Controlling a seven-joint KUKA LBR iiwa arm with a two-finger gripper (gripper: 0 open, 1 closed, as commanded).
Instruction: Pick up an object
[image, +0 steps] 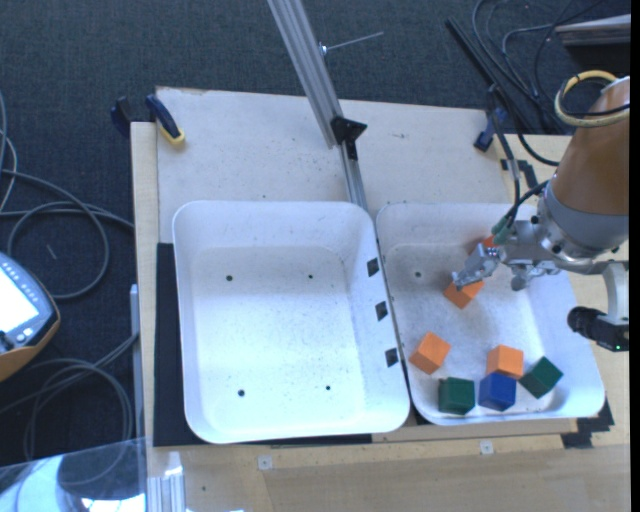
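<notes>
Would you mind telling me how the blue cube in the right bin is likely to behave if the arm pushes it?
The blue cube looks rigid and flat-faced, so it should slide, not roll. It sits between two green cubes beside the bin's near wall, so a push would probably jam it or nudge them.

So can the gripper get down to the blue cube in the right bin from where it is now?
Probably yes. The blue cube is open from above, though green cubes flank it closely, leaving the gripper little finger room.
</notes>
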